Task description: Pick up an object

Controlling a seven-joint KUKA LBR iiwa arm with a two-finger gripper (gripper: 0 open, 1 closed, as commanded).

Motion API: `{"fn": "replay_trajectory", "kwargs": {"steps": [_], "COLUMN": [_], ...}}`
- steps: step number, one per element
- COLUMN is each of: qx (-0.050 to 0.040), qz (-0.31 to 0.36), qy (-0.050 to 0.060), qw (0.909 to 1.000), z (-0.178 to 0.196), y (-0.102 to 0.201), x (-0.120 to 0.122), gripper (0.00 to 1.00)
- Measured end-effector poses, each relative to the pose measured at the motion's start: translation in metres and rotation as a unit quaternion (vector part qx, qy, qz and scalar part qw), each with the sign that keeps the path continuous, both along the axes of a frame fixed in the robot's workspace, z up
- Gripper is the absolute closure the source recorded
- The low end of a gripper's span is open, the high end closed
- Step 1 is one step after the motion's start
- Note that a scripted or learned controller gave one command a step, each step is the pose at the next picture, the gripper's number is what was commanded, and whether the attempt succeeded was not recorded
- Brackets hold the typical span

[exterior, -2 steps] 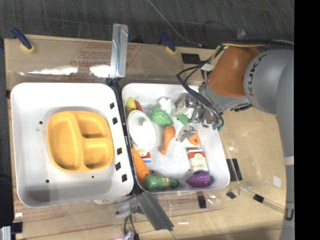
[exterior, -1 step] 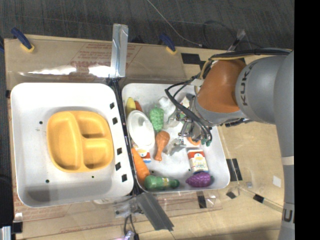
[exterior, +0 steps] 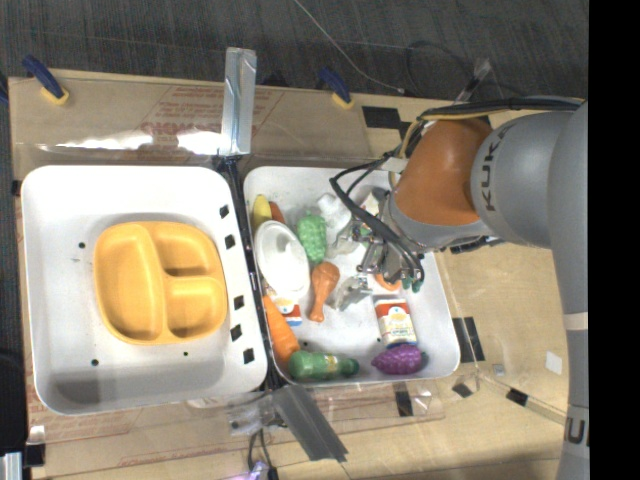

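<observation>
Left bin (exterior: 60, 268) holding a yellow divided tray (exterior: 160, 280), sitting at centre. Right bin (exterior: 440, 313) crowding with a white bowl (exterior: 281, 256) at 9 o'clock, green ridged toy (exterior: 313, 236) and banana (exterior: 261, 209) toward 11, drumstick (exterior: 322, 286) at centre, carrot (exterior: 281, 334) and green cucumber (exterior: 322, 366) toward 6–7, purple grapes (exterior: 398, 359) at 5, labelled bottle (exterior: 396, 320) just above the grapes. Gripper (exterior: 358, 286) hanging over the bin's centre just beside the drumstick at its 3 o'clock, finger spread unreadable, nothing showing as gripped.
</observation>
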State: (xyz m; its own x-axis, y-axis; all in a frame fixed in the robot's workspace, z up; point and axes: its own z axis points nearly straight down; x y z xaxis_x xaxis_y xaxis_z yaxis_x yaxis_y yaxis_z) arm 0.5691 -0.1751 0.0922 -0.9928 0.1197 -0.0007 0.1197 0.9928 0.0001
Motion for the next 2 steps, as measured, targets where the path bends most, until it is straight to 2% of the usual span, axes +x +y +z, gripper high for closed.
{"fn": "replay_trajectory", "kwargs": {"steps": [1, 2], "qx": [0.0000, 0.0006], "qz": [0.000, 0.072], "qy": [0.000, 0.000], "qw": [1.0000, 0.9974], "z": [0.000, 0.001], "y": [0.000, -0.034], "x": [0.000, -0.039], "gripper": [0.00, 0.00]}}
